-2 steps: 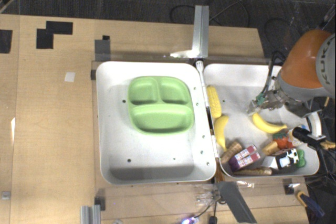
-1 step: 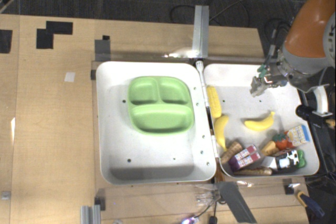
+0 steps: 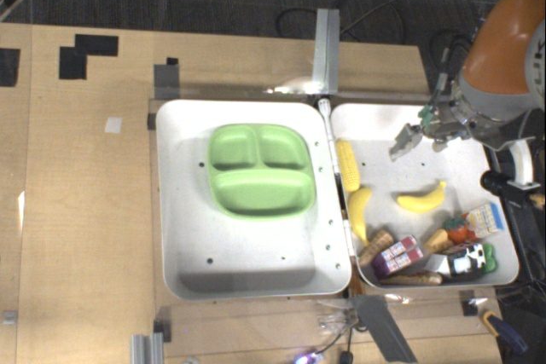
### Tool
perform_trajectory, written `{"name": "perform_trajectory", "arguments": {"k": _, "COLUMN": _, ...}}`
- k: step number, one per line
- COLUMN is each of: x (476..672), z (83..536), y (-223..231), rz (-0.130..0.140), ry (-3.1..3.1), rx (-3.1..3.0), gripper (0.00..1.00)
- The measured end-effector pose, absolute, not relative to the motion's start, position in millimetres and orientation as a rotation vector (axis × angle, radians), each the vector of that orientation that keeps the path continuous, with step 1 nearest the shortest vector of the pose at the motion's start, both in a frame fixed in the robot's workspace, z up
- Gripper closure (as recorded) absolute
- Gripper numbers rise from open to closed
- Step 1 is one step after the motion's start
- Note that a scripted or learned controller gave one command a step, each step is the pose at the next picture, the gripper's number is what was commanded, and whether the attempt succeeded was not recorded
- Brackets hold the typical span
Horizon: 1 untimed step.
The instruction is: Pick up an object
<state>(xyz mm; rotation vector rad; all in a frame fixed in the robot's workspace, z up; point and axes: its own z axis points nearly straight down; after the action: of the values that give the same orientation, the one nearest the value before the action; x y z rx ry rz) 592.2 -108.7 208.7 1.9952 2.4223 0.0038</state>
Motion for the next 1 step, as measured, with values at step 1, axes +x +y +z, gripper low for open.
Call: {"name": "perform_trajectory", "arguments": {"k": 1, "x": 526.7, "z": 105.8, "y": -116.1, "rz": 0.020, "ry": 2.429, "rx": 1.951, "gripper": 0.00}}
